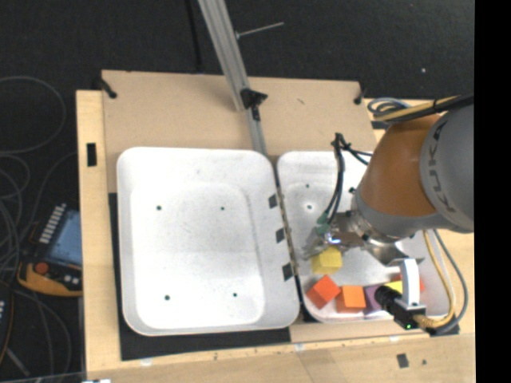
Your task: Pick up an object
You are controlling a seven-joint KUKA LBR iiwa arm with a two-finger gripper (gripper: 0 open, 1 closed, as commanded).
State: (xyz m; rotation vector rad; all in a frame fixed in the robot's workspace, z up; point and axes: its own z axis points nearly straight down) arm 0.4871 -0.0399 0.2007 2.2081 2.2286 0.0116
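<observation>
tan bench (192,110) on dark floor bears two white bins (192,238); claw (326,242) state can't be told.

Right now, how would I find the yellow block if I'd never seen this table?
Look in the right-hand white bin, down at its near end under the grey and orange arm. The yellow block sits just below the gripper, above the red block and the orange block; it is the only yellow one.

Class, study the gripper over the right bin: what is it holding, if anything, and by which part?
It cannot be told. The gripper hangs directly above the yellow block, but the view does not show the block between its fingers.
</observation>
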